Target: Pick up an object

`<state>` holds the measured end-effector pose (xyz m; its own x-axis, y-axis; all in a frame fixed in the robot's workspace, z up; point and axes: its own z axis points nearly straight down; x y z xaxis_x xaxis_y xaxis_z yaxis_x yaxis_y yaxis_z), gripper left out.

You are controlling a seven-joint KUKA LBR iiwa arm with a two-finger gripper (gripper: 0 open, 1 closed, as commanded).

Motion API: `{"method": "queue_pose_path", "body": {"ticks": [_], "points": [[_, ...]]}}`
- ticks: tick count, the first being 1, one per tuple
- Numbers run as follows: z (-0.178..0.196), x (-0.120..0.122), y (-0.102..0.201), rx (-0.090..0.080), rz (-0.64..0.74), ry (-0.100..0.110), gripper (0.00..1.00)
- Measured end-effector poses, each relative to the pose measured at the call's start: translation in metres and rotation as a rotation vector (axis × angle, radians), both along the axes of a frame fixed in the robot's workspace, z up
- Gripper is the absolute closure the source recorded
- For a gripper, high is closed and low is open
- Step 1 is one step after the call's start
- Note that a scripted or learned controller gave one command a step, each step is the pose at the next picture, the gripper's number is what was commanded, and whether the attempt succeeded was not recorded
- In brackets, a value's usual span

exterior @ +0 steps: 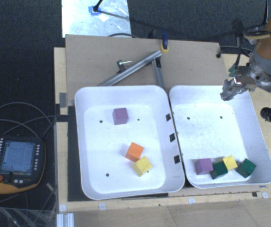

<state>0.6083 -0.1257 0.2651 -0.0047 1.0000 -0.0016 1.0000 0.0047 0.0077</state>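
approach is the step in hand, judged from the layout: the jaws (226, 94) hang over the far right corner of the right bin (254, 126), with nothing seen between them. whether they are spread or closed cannot be told; they are small and blurred against the bin rim.

four candidate blocks lie well below the jaws, along the near wall of the same bin: a purple block (203, 165), a dark green block (218, 169), a yellow block (229, 162) and a second green block (246, 167). the first three are packed touching or nearly so, which leaves little room for a finger. the second green block, almost straight below the jaws, sits slightly apart and is probably the easier choice, though the bin wall is close beside it.

a descent is best made squarely over one block, with the jaws turned so the fingers fall on free faces, not on neighbours.

further off, to the left of the jaws, the left bin (85, 141) holds better-spaced blocks.
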Motion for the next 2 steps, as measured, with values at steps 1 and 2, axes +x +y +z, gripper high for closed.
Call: {"method": "queue_pose_path", "body": {"ticks": [1,2], "points": [[0.002,0.007,0.057,0.003,0.006,0.005,1.0],[0.002,0.006,0.112,0.003,0.006,0.007,1.0]]}}
